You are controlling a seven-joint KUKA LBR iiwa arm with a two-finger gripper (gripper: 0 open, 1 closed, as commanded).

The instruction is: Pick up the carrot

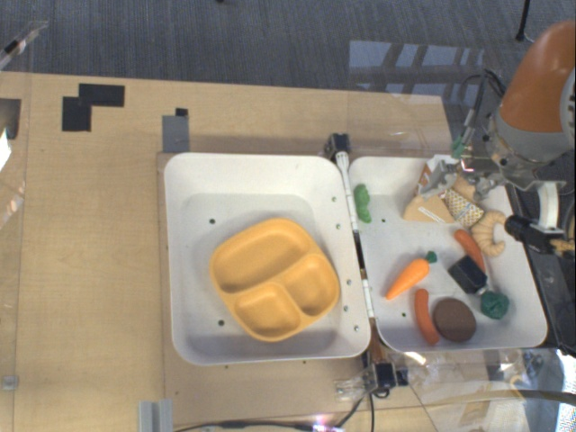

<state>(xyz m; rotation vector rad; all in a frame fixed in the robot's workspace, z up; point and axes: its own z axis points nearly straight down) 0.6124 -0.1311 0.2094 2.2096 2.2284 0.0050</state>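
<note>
The carrot (408, 277), orange with a small green top, lies slanted on the floor of the right bin (392, 180), left of the middle. My gripper (461, 180) hangs over the bin's far right part, well behind and to the right of the carrot. Its fingers stand open above a tan wedge (428, 209) and a patterned piece (463, 205), with nothing held between them. The grey arm with its orange band (543, 77) comes in from the upper right.
Around the carrot lie a green piece (362, 202), a red sausage (426, 316), a brown ball (454, 319), a black block (468, 274), an orange-red stick (469, 247), a beige pastry (491, 229) and a green floret (494, 305). The left bin (193, 196) holds a yellow divided plate (236, 269).
</note>
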